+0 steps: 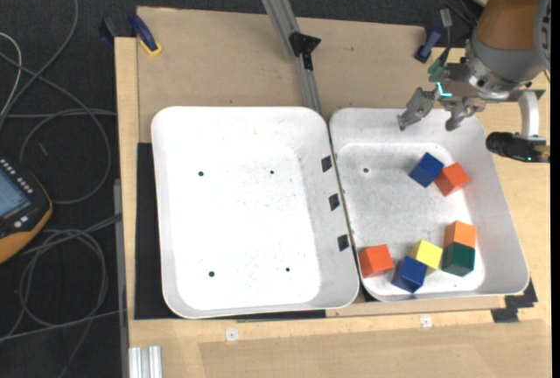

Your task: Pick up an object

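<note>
I see the tool point(435, 111) spread and empty at upper right, blocks below it; descending between the touching blue block point(427, 169) and orange block point(451, 179) risks a miss.

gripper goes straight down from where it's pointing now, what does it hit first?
Most likely bare floor at the far edge of the right bin. The gripper hangs open above that rim; the nearest block, the blue cube, lies nearer the camera. Depth is unclear.
</note>
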Tool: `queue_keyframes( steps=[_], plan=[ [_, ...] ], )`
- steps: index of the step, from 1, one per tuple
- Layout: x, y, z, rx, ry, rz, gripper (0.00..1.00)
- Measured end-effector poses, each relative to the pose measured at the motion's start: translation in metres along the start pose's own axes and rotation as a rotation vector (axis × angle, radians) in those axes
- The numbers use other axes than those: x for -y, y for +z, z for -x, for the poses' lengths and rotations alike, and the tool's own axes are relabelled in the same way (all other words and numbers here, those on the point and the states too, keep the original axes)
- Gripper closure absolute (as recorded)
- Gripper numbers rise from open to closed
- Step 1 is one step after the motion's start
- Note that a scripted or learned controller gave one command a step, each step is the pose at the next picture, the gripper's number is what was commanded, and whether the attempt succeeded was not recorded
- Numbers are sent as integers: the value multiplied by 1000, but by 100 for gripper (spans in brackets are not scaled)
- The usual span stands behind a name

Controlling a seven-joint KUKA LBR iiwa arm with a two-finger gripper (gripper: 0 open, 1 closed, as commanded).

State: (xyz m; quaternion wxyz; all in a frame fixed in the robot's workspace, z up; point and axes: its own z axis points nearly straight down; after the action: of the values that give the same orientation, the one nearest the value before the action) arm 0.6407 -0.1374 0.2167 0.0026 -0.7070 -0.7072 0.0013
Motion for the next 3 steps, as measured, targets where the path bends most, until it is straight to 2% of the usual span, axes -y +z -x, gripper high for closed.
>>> queue_keyframes(
  steps=[1, 2, 3],
  plan=[
    [-1, -3, 0, 1, -1, 3, 0],
    [8, 44, -4, 1, 0, 0, 0],
    [11, 101, -1, 7, 0, 13, 0]
  ],
)
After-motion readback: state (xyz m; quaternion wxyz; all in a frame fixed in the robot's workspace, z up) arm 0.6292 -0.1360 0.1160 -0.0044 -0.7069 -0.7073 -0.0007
